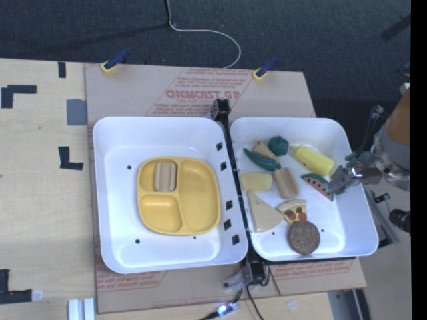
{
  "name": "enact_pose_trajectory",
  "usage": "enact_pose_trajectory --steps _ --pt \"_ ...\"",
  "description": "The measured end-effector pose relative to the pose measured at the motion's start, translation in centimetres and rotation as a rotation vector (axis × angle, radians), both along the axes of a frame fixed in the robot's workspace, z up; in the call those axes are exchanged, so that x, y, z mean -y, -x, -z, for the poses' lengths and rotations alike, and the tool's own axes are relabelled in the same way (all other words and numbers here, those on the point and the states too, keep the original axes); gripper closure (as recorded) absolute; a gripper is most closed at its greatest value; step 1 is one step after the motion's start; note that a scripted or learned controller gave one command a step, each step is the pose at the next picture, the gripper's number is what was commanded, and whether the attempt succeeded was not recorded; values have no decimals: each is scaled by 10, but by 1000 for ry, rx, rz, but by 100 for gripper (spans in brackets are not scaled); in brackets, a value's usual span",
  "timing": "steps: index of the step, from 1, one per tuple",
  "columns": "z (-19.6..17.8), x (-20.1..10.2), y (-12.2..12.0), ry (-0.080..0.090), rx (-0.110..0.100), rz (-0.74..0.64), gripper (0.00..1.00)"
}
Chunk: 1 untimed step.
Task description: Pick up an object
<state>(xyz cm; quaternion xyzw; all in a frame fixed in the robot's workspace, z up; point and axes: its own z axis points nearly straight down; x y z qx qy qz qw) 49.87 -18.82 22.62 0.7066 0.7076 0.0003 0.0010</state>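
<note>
Over the right bin's right edge: gripper [338, 179] beside a watermelon slice [318, 185].
Whether its fingers grasp the slice or how far they are parted cannot be told. Outward in the right bin [333, 133] lie a yellow bottle [313, 158], green pepper [278, 145], bread pieces [285, 183], pizza slice [295, 211] and brown cookie [303, 237]. Beyond, the left bin [113, 179] holds a yellow divided tray [179, 197] containing one tan piece [165, 175].
</note>
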Motion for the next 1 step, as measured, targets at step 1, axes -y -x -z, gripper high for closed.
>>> enact_pose_trajectory --steps 1 --pt "10 -49 -23 -2 -4 -4 100"
